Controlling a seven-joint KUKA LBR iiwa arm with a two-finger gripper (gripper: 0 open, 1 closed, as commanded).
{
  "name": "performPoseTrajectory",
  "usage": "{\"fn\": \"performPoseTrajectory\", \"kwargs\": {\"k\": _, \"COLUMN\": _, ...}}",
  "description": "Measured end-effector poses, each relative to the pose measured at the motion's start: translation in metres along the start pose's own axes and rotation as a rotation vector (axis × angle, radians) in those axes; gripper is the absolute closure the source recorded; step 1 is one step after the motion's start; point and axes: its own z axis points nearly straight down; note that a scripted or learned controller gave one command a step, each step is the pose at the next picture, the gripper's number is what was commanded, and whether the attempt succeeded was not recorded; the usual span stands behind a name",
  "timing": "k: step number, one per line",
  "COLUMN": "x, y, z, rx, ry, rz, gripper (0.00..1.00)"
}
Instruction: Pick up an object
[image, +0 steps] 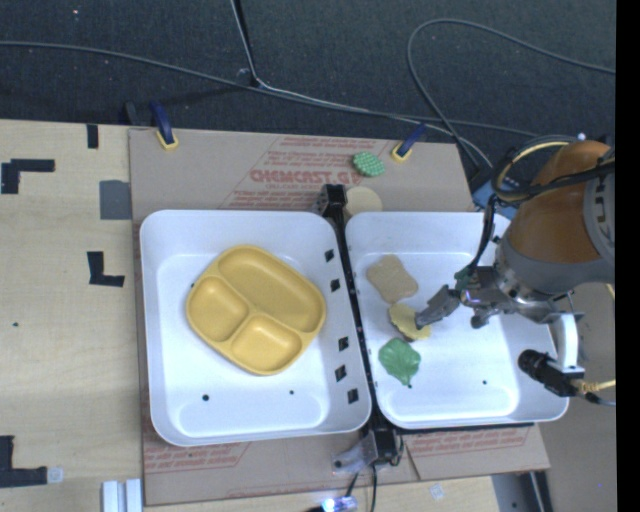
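Touching a pale yellow, flat piece (405, 321), the gripper (428, 312) hides its finger state.

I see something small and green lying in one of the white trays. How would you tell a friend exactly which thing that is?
Find the right-hand white bin, the one the gripper reaches into. Along its left side, three small things lie in a column: a tan piece, a yellow piece, and below them the green lump. It is the only green thing in that bin, and the lowest.
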Motion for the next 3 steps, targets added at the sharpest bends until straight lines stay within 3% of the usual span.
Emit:
{"fn": "performPoseTrajectory", "kwargs": {"k": 1, "x": 0.0, "y": 0.003, "z": -0.007, "rx": -0.013, "ry": -0.002, "rz": -0.004, "gripper": 0.0}}
{"fn": "performPoseTrajectory", "kwargs": {"k": 3, "x": -0.003, "y": 0.011, "z": 0.093, "rx": -0.014, "ry": -0.002, "rz": -0.004, "gripper": 0.0}}
